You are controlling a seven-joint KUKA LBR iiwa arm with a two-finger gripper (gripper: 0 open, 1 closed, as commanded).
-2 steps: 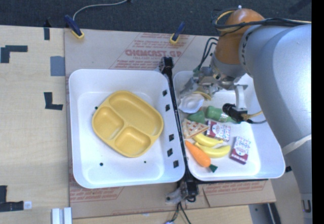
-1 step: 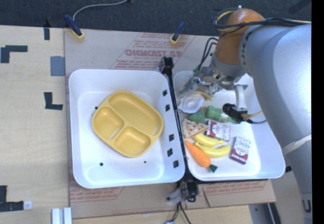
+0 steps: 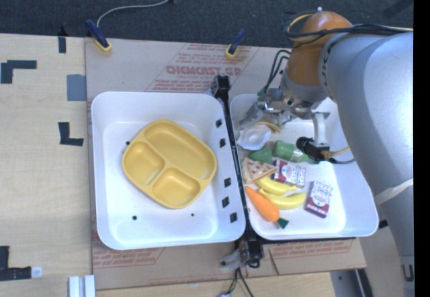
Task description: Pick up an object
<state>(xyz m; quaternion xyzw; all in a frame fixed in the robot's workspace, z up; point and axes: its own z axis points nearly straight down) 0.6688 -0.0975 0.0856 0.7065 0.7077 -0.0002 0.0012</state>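
My gripper (image 3: 266,112) hangs over the upper left part of the right bin (image 3: 349,218), under the orange wrist band (image 3: 310,54). Just below it lies a white crumpled object (image 3: 254,136). Further down are a green bottle (image 3: 277,152), a pizza slice (image 3: 256,169), a small red carton (image 3: 290,173), a banana (image 3: 282,193), an orange carrot (image 3: 263,205) and a second red carton (image 3: 318,198). I see nothing held in the gripper.
The left bin (image 3: 107,175) holds a yellow divided plate (image 3: 169,163). A black divider (image 3: 228,154) runs between the two bins. The grey arm (image 3: 376,107) covers the right bin's right side. Yellow clamps (image 3: 99,35) sit on the cardboard behind.
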